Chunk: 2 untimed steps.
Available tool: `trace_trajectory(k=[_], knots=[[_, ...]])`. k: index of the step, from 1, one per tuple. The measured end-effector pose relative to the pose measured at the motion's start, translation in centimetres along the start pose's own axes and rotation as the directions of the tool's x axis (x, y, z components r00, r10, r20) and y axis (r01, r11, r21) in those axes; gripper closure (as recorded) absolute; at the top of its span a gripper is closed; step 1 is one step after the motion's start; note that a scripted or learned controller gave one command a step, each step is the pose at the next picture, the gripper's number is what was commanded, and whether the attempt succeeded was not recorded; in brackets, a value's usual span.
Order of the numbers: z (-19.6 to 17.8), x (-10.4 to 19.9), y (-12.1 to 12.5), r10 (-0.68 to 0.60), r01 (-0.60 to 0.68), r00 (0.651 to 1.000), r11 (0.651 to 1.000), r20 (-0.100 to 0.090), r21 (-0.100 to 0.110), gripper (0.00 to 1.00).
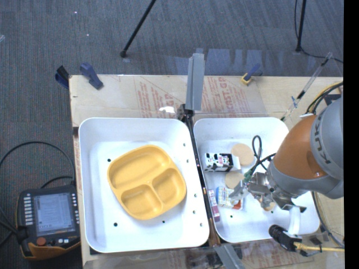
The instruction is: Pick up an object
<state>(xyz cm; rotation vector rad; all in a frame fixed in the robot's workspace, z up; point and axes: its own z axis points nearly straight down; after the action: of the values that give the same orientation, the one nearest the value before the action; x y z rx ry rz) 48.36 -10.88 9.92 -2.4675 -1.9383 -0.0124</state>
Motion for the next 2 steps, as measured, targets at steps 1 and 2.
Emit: trace_trajectory(k=[1,2], knots=[[1.0,1.5,2.5,0.029,-0.029,1.0,1.0,0.008,0.002,0.0],[0.8,2.8,1.2,-0.155,0.155,0.988,0.988,0.011,-0.007,0.0]])
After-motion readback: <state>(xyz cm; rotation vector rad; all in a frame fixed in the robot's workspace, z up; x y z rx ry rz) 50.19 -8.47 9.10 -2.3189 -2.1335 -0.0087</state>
